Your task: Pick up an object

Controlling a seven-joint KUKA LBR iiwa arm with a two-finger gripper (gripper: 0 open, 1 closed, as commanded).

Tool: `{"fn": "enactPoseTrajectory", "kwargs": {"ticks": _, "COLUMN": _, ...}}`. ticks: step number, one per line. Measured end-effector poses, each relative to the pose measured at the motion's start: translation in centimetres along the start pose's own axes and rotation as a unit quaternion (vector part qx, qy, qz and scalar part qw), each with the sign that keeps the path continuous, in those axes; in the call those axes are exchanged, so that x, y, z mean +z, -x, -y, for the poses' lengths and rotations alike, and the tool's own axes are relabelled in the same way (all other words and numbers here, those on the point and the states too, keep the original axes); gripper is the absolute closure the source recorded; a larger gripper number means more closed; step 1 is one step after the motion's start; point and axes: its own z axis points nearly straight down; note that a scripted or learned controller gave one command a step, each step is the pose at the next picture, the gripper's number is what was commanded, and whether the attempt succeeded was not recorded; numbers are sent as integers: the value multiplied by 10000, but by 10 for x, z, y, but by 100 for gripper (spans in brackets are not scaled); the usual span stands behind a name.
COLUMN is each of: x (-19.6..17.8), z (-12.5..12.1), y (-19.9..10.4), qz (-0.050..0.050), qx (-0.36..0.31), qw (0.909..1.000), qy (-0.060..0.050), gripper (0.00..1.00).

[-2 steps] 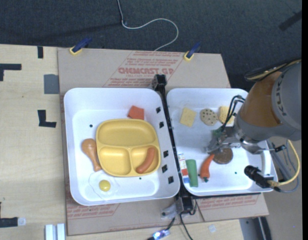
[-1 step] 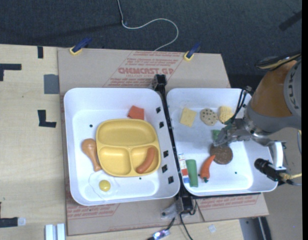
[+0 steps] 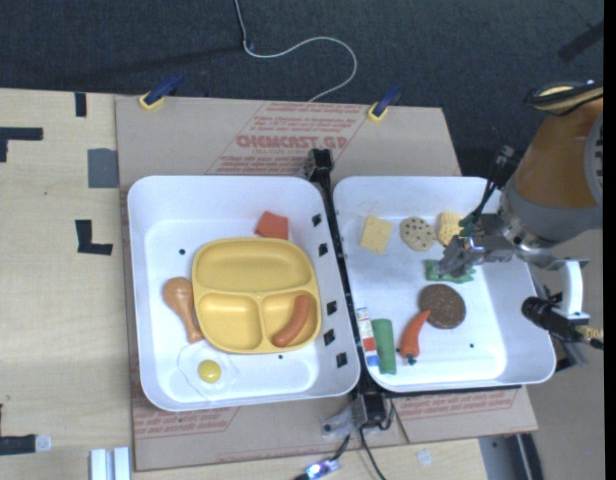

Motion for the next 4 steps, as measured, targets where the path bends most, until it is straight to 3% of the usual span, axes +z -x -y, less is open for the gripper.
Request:
{"fn": "enactPoseTrajectory", "kwargs": {"ticks": 1, "x": -30, "z": -1, "y": -1, "qz": -3, "qx": 3, "qw": 10000, "qy": -12, "gripper": 100}}
{"fn": "enactPoseTrajectory", "kwargs": {"ticks": 2, "x": -38, "z": -40, "y": -32, "qz": -7, "qx": -17, "qw": 10000, "qy": -10, "gripper": 100}}
{"fn": "enactPoseTrajectory", "kwargs": {"ticks": 4, "x": -17, "z": -128, "y": -89, "qz": -7, "qx": -17, "qw": 10000, "qy": -13, "gripper": 100}}
